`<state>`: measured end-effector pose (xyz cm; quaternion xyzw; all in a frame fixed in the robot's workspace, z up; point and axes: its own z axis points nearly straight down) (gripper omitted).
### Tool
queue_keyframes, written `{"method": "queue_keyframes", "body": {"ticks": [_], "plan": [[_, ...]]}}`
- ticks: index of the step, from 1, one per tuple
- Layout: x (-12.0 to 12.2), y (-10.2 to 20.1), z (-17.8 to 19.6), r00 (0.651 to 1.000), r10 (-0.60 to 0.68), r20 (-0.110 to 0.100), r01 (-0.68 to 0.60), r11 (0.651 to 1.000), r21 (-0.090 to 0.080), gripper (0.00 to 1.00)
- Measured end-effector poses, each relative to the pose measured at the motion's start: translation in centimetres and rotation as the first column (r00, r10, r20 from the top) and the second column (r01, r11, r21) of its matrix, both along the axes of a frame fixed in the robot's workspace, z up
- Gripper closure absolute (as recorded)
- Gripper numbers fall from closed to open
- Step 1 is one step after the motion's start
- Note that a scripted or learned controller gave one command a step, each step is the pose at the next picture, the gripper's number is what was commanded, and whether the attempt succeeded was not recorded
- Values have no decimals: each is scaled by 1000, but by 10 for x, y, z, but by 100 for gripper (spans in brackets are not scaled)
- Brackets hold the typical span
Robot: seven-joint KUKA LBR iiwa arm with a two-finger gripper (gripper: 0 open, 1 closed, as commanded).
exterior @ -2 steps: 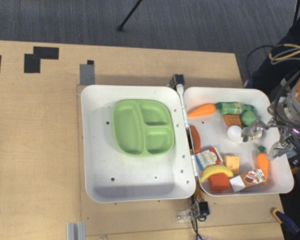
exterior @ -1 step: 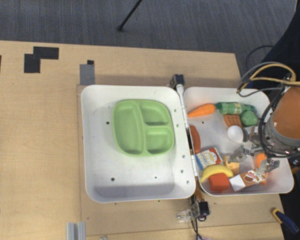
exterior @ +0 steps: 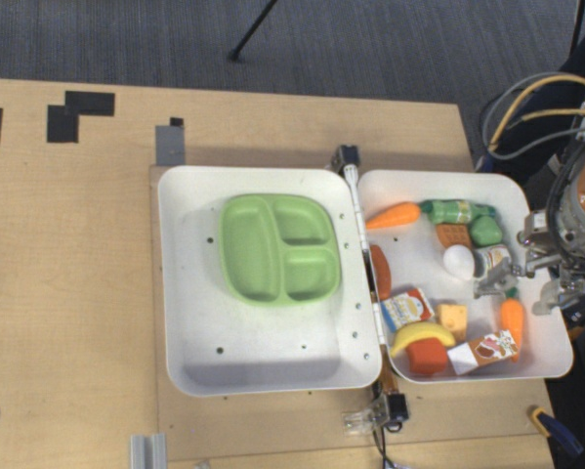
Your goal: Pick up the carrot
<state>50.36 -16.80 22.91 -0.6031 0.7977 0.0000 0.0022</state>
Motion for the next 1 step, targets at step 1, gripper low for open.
{"method": "queue_keyframes", "body": {"ticks": [1], "plan": [[9,-24,-135,986,168,-3,-168,986,8,0]]}}
